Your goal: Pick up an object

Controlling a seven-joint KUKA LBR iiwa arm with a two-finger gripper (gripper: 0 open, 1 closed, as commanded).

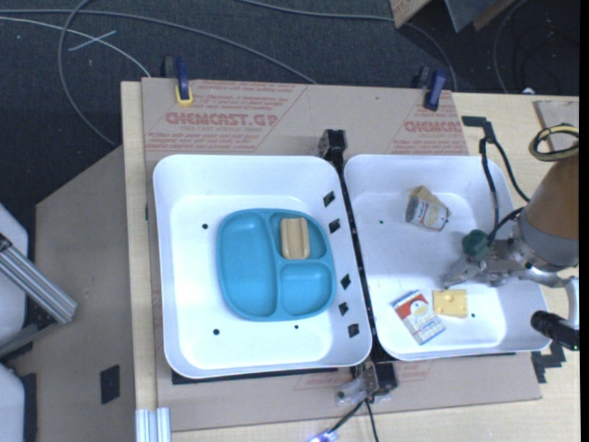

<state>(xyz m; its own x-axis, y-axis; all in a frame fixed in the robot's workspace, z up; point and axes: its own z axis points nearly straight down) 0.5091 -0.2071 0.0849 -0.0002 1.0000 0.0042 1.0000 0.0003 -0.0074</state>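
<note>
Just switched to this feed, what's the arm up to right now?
The arm's gripper is down in the right bin, just above the yellow block and holding nothing I can see. A small card and a can also lie there. The left bin holds a blue tray with a tan block in one compartment.

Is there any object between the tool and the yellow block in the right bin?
Nothing visible stands between them. The tool hangs in the right bin, just above the yellow block. The small packet lies to the block's left, off that path.
</note>
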